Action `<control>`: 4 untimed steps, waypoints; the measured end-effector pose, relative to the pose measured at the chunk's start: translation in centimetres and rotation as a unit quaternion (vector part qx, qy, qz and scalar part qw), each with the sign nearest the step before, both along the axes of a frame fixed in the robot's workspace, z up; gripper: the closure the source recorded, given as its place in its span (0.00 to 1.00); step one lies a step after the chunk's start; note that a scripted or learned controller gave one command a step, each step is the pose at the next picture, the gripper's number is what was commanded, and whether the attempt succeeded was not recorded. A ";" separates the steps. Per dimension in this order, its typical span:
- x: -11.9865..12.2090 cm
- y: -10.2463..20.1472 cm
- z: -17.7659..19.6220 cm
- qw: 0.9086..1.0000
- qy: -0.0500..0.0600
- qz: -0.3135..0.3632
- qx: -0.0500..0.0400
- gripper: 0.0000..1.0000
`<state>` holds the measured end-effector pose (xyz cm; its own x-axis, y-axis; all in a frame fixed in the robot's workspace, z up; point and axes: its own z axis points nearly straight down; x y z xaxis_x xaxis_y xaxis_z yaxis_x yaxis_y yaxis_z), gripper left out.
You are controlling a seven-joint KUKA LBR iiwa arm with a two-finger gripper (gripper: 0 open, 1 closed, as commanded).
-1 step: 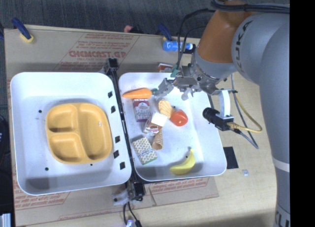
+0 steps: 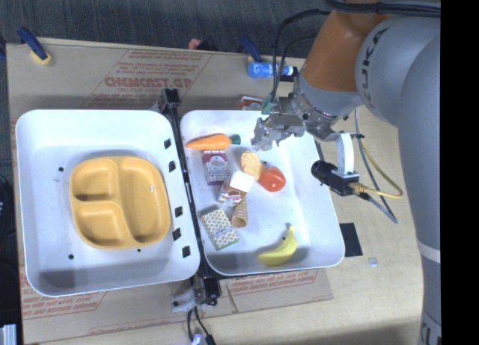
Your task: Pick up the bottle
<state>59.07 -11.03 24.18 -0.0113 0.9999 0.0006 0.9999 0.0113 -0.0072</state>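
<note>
Hard to say for certain which item is the bottle: most likely the red and white container [image 2: 215, 165], lying in the right bin [image 2: 329, 240] near its left wall, label too small to read. Just above it, a carrot [image 2: 209, 141], lying crosswise with its green end pointing right. Just right of the container, a tight cluster: a pale cone-shaped item [image 2: 251, 162], a white block [image 2: 242, 182] and a waffle cone [image 2: 239, 214], touching or overlapping, edges hard to separate. Beside those, a tomato [image 2: 272, 179]. Lower down, a checkered box [image 2: 219, 229] and a banana [image 2: 279, 249] near the front rim.

Hand [image 2: 268, 132] over the bin's upper part, right of the carrot and above the tomato, apart from the container. Open or closed: cannot tell, too dark and blurred against the wrist.

Left bin [image 2: 30, 186] alongside, with a yellow divided plate [image 2: 120, 201]. Cardboard-covered desk [image 2: 150, 74] under both, blue clamp [image 2: 260, 69] at its far edge.
</note>
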 end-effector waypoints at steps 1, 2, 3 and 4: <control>-3.6 1.7 -3.1 1.000 -0.001 0.018 0.000 1.00; -10.8 1.0 -0.8 0.994 -0.001 0.106 0.001 1.00; -11.4 -7.5 1.8 0.990 -0.003 0.141 0.000 1.00; -11.4 -10.1 3.6 0.944 -0.003 0.329 0.000 1.00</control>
<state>47.66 -21.13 27.81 -0.6295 0.7770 -0.0009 0.7770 0.6295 -0.0010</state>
